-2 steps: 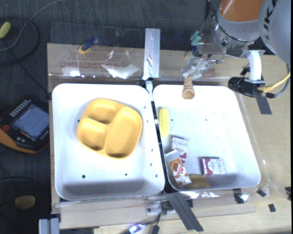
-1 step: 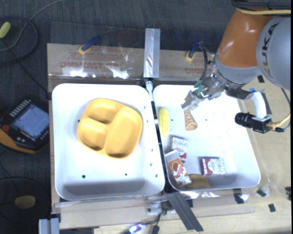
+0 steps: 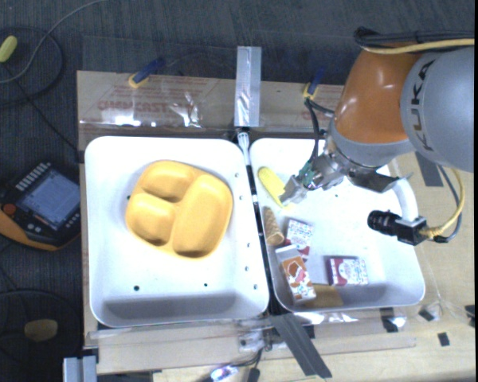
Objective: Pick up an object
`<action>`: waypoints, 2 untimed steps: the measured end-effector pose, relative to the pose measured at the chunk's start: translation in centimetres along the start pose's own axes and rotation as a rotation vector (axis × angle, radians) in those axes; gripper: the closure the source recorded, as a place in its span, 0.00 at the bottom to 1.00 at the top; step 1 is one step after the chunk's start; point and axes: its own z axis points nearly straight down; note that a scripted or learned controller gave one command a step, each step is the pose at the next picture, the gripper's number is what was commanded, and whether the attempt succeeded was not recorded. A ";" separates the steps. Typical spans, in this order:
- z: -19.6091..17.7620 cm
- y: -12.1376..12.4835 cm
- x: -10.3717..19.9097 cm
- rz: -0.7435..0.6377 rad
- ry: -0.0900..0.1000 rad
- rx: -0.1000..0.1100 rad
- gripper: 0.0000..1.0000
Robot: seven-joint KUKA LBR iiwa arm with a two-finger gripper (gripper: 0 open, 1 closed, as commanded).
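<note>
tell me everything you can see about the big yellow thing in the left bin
The yellow thing is a large, smooth, rounded lump with three bulging lobes split by shallow creases. It looks like soft foam or plastic, matte, unmarked. It lies on the floor of the left bin, toward the upper middle, and nothing else touches it.

Both bins are plain white. The left one holds a yellow-orange lobed plastic tray. In the right bin: a yellow banana, a tan waffle-patterned cone, and small cartons printed red and white. The arm is grey — with an orange band.
</note>
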 end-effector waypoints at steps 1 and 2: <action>3.1 2.6 -0.1 0.215 0.000 0.001 1.00; 3.1 2.6 -0.1 0.215 0.000 0.001 0.00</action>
